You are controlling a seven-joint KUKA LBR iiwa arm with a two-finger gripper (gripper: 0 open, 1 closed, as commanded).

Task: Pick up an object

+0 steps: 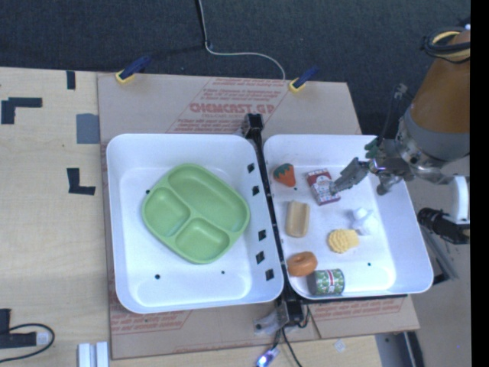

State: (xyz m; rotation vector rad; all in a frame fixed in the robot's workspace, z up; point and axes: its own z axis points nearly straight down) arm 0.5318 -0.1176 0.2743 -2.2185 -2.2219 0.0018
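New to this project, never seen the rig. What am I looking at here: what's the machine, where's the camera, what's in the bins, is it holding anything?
One fixed camera looks down at a slant on a bench with two shallow white bins side by side. The left bin holds a green divided plate. The right bin holds small toy foods: a strawberry, a red packet, a bread roll, a yellow corn piece, an orange donut-like piece, a green can and a small white item. The grey arm reaches in from the right; its gripper hangs beside the red packet. Nothing shows between its fingers.

Cardboard [229, 105] reads "CHEMCAST" (red print)
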